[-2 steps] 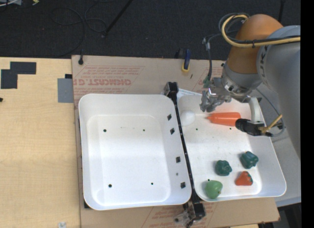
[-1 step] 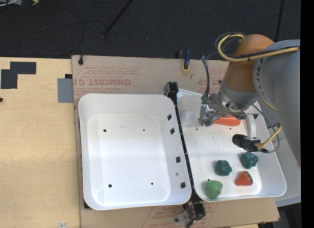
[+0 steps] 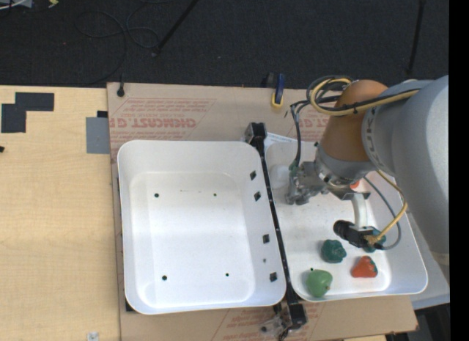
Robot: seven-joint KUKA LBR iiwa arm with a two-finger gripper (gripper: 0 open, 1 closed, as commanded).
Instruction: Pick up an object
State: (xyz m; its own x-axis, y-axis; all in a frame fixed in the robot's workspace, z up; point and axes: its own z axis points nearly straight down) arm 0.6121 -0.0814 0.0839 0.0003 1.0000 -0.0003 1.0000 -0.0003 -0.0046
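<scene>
gripper [image 3: 298, 189]: i see it low in the right bin [image 3: 410, 288], near that bin's far left corner, just beside the divider [image 3: 265, 207]. it reads as a small dark grey cluster and the wrist above covers its top; i cannot tell its state from here. nothing visible in it that i can make out.

arm [image 3: 410, 141]: it fills the upper right, hiding the right bin's far wall and right rim. orange band [image 3: 352, 123] sits above the wrist, with yellow and black cables [image 3: 326, 90] looped over it.

objects, right bin, near end: teal lump [image 3: 333, 251], green lump [image 3: 318, 282] touching or almost touching the near rim, red piece [image 3: 364, 267] to the right. all three lie well apart from the gripper. a black part with a yellow cable [image 3: 359, 234] hangs just above the teal lump and red piece; i cannot tell what it is.

left bin [image 3: 128, 222]: white floor with a few small dark dots, full rim in view, wide room inside.

edges: the bins touch along the divider, with black clips along it. open white floor lies between the gripper and the three objects.

surroundings: cardboard sheet [image 3: 183, 116] under the bins, printed text reversed and hard to read; a blue and yellow clamp [image 3: 278, 90] at its far edge; wooden bench [image 3: 51, 222] to the left; dark floor with cables beyond.
</scene>
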